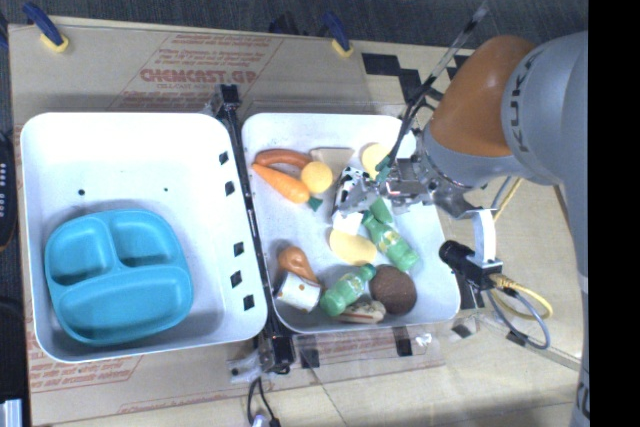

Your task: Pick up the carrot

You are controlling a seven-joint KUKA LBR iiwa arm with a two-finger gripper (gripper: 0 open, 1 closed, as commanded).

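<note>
- Lying at the left side of the right shallow white bin [425, 310], the tapered orange carrot [281, 182] rests beside a round yellow fruit [317, 177].
- Gripper [392, 177] hangs over the toy pile, right of the carrot; its state cannot be told.
- Reaching the carrot likely requires shifting left.

I see a blue divided tray [118, 273] in the left bin [60, 140]; green bottles [388, 240] and a brown ball [393, 288] in the right bin [300, 127].
</note>
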